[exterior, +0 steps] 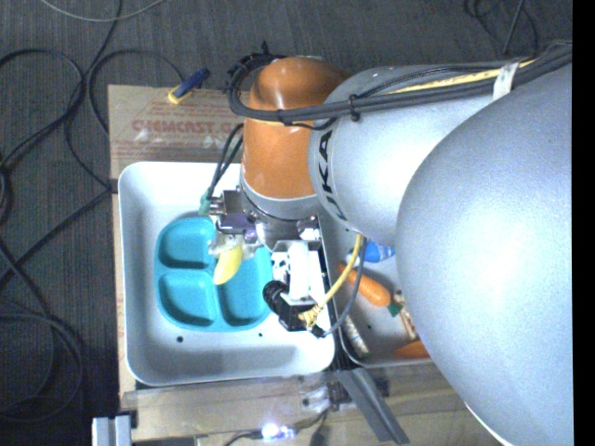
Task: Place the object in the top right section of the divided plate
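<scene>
The grey arm point(446, 203) reaches in from the right, orange band point(279, 128) up, gripper point(231, 249) pointing down.

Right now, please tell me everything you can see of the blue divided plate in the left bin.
The divided plate is turquoise and looks like smooth plastic, with rounded corners and raised ridges splitting it into sections. It lies flat in the left white bin. A yellow object sits over its upper right part, under the gripper, which hides that edge.

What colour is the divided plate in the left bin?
Turquoise blue, clear in the camera view: divided plate.
</scene>
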You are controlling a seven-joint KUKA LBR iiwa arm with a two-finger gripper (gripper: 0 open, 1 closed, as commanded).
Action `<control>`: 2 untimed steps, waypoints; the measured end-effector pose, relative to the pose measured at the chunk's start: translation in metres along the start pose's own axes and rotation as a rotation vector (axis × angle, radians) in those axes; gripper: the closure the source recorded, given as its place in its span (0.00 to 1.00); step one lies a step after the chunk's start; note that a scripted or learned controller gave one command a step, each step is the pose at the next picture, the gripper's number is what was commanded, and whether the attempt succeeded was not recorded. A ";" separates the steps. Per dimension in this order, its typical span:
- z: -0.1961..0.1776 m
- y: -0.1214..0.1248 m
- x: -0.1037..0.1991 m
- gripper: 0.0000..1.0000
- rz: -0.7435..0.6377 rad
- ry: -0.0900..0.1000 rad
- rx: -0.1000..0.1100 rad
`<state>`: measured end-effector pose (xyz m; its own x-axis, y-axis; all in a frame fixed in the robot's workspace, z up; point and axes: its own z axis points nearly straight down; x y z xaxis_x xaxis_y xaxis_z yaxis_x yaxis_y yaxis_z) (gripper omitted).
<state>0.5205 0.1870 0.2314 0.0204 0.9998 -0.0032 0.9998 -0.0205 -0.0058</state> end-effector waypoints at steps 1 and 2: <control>0.005 0.017 0.014 1.00 -0.017 -0.003 -0.003; 0.005 0.017 0.014 0.00 -0.017 -0.003 -0.003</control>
<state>0.5376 0.2006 0.2261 0.0029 1.0000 -0.0059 1.0000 -0.0030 -0.0028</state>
